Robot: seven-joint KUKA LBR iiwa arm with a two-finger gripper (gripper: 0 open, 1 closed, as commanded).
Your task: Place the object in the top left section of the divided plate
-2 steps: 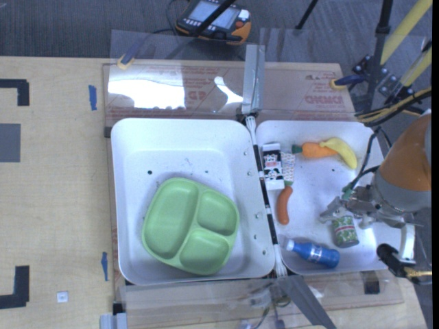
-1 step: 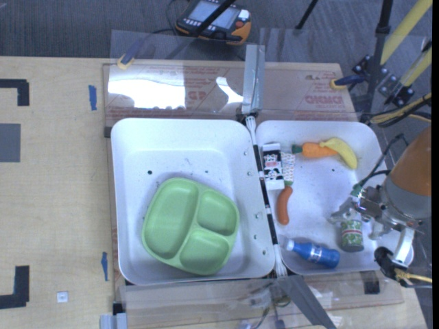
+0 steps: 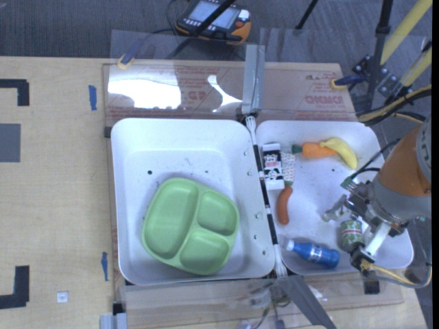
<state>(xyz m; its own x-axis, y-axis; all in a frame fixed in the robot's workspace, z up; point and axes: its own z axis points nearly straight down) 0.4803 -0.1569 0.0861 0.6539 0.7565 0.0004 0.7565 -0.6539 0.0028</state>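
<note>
I am looking down at 2 white bins. The green divided plate [image 3: 191,226] sits in the left bin [image 3: 130,142]. It has 3 sections, and it sits turned a bit, so I have to guess which one counts as the top left. I think it is the long section on the left side, the one that reaches up toward the far edge.

My gripper [image 3: 357,226] is in the right bin [image 3: 312,187], down near the front right corner. It is right on top of a small can [image 3: 351,234] with a green label. The can stands just beside the metal parts of the gripper, maybe touching them. I cannot tell if the can is between them, because the wrist hides that spot. I also cannot tell how wide the gripper is set. So I will not say it holds anything.

The plate lies far to the left of the gripper, across the wall between the 2 bins. The move I need is a lift, then a long trip left.

Other things lie in the right bin too. A blue bottle [image 3: 312,253] lies on its side just left of the can, with its long way running left to right. An orange sausage shape [image 3: 283,205] lies farther left. A carrot [image 3: 315,151] and a banana [image 3: 341,150] lie at the far side, next to a small printed box [image 3: 273,165].
</note>
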